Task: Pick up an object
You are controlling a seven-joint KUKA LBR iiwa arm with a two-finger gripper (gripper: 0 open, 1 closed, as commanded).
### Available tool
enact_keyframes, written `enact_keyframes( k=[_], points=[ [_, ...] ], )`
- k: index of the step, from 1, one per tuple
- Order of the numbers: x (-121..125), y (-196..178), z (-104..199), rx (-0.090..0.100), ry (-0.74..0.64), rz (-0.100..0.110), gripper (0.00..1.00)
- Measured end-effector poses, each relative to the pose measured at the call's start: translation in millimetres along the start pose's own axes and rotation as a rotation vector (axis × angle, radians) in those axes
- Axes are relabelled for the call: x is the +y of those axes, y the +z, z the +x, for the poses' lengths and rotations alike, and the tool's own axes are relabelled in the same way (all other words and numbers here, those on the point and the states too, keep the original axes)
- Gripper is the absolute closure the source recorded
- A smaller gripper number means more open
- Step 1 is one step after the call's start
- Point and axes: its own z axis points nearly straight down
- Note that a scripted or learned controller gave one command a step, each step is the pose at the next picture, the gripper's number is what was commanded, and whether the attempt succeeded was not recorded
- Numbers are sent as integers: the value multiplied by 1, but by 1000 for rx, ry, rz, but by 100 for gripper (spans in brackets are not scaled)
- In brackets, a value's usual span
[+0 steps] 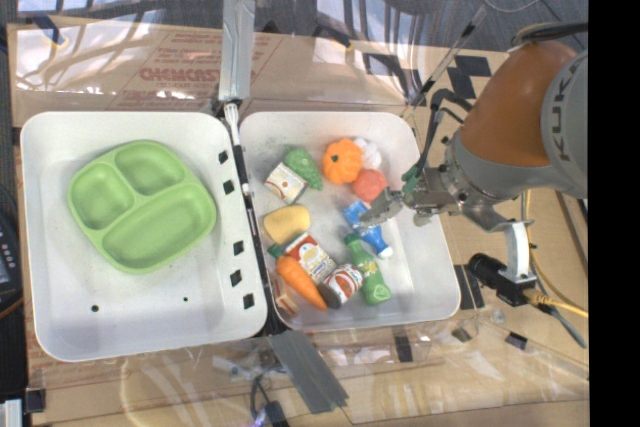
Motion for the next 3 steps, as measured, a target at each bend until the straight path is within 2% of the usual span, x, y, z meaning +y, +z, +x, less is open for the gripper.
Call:
enact_keyframes(
  k=[1, 2, 3],
  points=[
    [26, 26, 5, -2, 6, -1, 0],
    [59, 137, -34, -2, -63, -6, 0],
    [29, 138, -13, -1, 3, -4, 0]
  ],
)
